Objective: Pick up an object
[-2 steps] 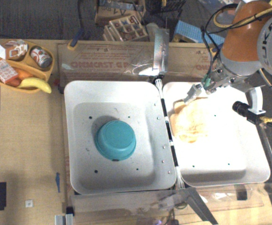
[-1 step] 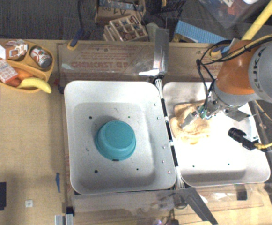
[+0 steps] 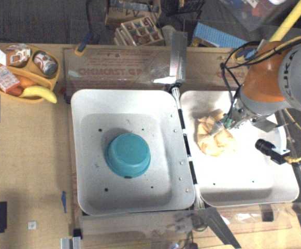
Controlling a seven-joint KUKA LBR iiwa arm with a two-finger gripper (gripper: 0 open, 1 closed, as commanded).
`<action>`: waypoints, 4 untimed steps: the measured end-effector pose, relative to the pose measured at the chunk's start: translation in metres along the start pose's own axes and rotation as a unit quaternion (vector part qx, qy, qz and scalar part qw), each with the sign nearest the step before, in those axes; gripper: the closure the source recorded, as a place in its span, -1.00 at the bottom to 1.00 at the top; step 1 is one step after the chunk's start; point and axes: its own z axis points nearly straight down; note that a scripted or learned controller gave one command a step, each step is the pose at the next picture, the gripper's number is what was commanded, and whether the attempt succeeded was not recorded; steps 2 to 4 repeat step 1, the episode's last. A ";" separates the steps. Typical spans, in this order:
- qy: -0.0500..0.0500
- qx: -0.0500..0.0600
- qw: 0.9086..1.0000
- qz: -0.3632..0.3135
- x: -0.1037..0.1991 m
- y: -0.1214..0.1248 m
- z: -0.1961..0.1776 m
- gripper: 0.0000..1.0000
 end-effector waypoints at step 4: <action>0.004 0.005 0.999 -0.040 0.030 0.071 -0.077 1.00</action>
